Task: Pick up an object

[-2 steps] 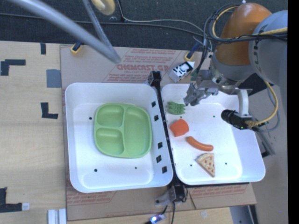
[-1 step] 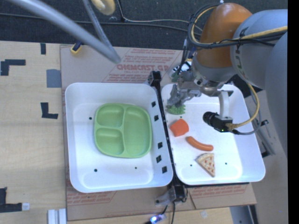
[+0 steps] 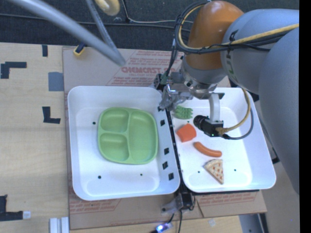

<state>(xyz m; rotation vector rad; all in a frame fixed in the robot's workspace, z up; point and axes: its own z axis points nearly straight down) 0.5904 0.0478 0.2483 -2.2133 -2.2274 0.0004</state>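
In the right bin [image 3: 252,144] lie a green leafy toy [image 3: 183,112], an orange-red chunk [image 3: 185,132], a sausage [image 3: 208,149] and a pizza slice [image 3: 215,170]. My gripper [image 3: 169,100] hangs over the back left corner of that bin, right above the divider between the bins and just left of the green toy. The wrist hides its tips. I see nothing held between them.
The left bin [image 3: 82,130] holds a green divided plate [image 3: 128,135]. A grey pole with a yellow tip [image 3: 99,18] crosses the upper left. The arm's orange band [image 3: 211,30] and grey body cover the upper right. A black cable [image 3: 238,125] loops over the right bin.
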